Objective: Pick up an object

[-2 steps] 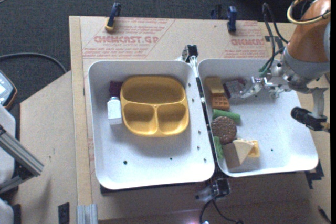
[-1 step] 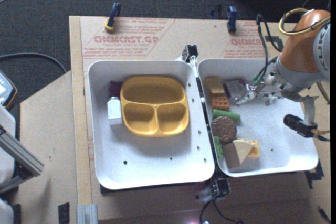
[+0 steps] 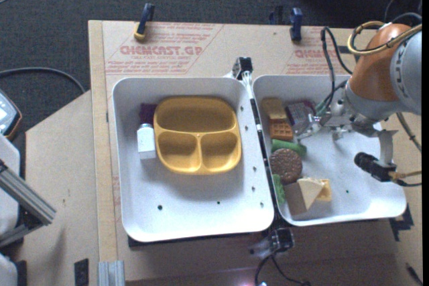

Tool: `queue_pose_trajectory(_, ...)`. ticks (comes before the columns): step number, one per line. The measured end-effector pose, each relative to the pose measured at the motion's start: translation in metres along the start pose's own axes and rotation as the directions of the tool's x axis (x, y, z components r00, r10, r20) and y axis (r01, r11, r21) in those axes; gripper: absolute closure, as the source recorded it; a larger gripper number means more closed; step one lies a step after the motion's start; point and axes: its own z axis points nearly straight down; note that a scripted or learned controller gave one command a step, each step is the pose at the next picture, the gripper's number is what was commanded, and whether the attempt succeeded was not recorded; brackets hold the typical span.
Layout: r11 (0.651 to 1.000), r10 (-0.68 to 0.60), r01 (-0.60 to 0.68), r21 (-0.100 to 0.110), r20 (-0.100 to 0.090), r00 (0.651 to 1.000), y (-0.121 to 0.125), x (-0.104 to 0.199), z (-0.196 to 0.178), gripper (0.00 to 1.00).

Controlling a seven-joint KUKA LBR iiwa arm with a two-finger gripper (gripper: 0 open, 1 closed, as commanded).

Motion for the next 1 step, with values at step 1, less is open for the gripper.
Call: queue_pose_trajectory(1,1.000,0.001,-0.001,-0.005,0.002,1.000,0.0011,-0.0006,-0.0127,1.00)
